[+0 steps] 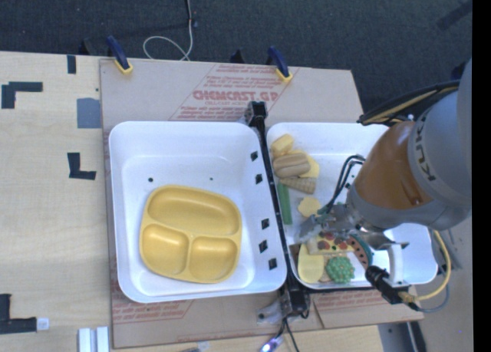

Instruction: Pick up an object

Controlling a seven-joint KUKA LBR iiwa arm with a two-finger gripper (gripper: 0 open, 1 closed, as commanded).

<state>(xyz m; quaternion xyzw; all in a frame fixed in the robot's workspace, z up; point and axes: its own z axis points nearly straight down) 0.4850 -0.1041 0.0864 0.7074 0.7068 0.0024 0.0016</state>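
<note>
The right bin (337,137) holds several toy foods: a yellow piece (282,143), a tan bun (291,164), a corn cob (302,185), a green stick (285,203), a small yellow chunk (309,206), a flat yellow slice (310,267), a piece with red dots (335,245) and a green broccoli (340,269). My gripper (322,226) hangs low over the front half of this bin, just above the red-dotted piece and to the right of the yellow chunk. The arm's orange band (387,178) covers the bin's right side.
The left bin (126,143) holds a yellow divided plate (190,233). A black divider (265,189) runs between the bins. Blue clamps (116,53) (279,61) pin the cardboard at the back. Cables hang at the front right (418,293).
</note>
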